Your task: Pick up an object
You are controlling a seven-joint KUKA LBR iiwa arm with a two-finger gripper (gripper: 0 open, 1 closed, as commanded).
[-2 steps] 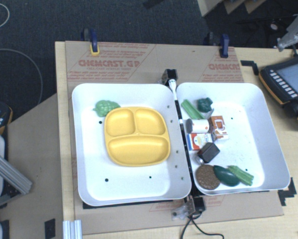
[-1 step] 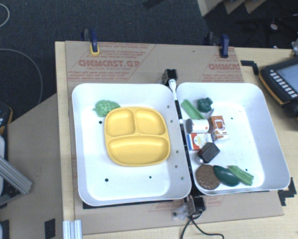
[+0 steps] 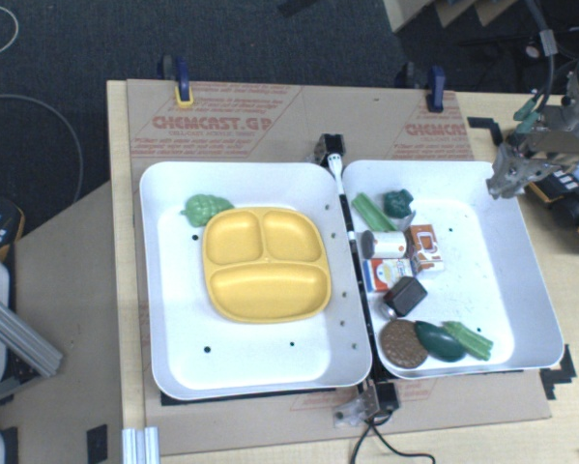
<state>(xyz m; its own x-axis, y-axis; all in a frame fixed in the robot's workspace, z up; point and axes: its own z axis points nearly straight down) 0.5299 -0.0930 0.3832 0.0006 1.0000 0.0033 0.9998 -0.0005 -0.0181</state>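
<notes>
Small things heaped along the left side of the right bin [image 3: 521, 259]: green stick [image 3: 372, 211], white can [image 3: 390, 246], carton [image 3: 422, 247], black block [image 3: 405, 296], brown disc [image 3: 402, 343], dark green pod [image 3: 440, 341]. Likely light and stiff; can probably slick and prone to roll, so best pinched across its sides. Hand [image 3: 506, 184] over the bin's far right rim, spread or pressed impossible to tell; bare floor on the right for coming down, little room by the middle wall.
</notes>
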